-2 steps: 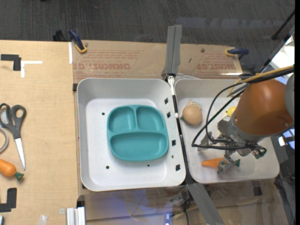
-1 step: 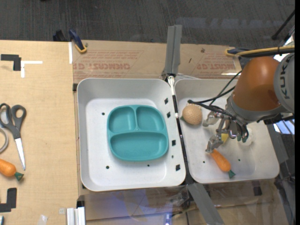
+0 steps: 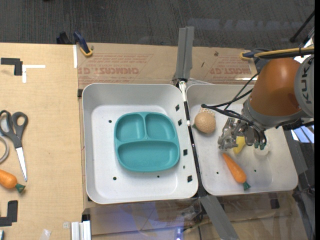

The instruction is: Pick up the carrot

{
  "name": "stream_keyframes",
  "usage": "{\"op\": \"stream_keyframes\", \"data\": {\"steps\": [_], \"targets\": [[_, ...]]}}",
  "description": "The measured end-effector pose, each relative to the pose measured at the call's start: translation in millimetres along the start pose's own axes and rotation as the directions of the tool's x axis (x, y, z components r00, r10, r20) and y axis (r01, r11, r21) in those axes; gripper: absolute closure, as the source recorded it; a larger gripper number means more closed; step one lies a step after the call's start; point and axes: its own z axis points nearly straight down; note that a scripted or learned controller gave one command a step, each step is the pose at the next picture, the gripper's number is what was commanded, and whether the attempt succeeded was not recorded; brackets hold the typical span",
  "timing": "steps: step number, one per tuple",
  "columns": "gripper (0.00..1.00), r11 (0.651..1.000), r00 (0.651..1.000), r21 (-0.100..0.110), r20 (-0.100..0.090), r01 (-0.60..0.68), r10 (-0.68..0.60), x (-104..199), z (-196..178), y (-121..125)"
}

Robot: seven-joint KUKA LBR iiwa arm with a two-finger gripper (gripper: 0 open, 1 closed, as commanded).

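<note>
Hovering low over the right bin (image 3: 280, 181), the gripper (image 3: 239, 140) sits just above and beside the upper, blunt end of the carrot (image 3: 234, 168), which lies flat on the bin floor, slanting down toward the near right with its green stub at the lower end. Whether the fingers are spread or closed cannot be told, as the metal parts blur together against a small yellow object (image 3: 240, 144) beneath them; nothing can be seen held between them. The carrot looks untouched, so this reads as the approach step, before any grasp.

The next move likely calls for shifting slightly toward the near edge so the gripper centres on the carrot's middle, turning the wrist so the fingers straddle it across its slant, then lowering to the floor. A round tan object (image 3: 205, 122) lies near, to the left. The left bin (image 3: 95, 149) holds a teal divided plate (image 3: 147, 141). A second carrot (image 3: 8, 180) and scissors (image 3: 15, 139) lie on the worktop (image 3: 45, 114), well apart.
</note>
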Motion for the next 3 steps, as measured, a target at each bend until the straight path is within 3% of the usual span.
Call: {"op": "stream_keyframes", "data": {"steps": [1, 2, 3], "targets": [[0.0, 1.0, 1.0, 0.0, 0.0, 0.0, 0.0, 0.0, 0.0, 0.1], [0.0, 0.996, 0.996, -0.001, -0.012, 0.09, -0.09, 64.1, 11.5, -11.4], [0.0, 0.993, 0.993, -0.002, -0.012, 0.115, -0.115, 77.2, 11.6, 3.0]]}}
